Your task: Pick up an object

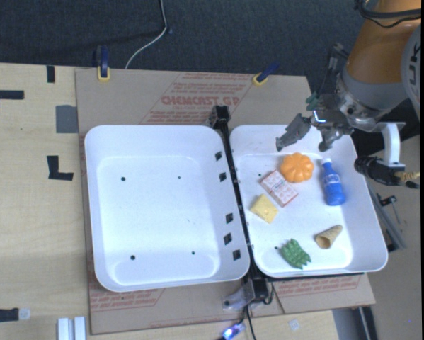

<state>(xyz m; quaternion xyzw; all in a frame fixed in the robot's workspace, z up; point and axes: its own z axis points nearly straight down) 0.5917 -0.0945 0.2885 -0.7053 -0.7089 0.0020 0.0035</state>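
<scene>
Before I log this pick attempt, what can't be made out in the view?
- Arm: cut off by the camera view's top and right edges.
- Pink packet: print too small to read.
- Green item: too small to identify.
- Left bin's right wall: partly hidden by black clips.

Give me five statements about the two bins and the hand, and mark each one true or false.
1. The blue bottle lies in the right bin. True.
2. The orange pumpkin sits in the left bin. False: it is in the right bin, beside the blue bottle.
3. The hand has its fingers spread, with nothing between them. True.
4. The green toy lies at the far edge of the right bin. False: it lies near the front edge.
5. The yellow block lies next to the red-and-white packet. True.
</scene>
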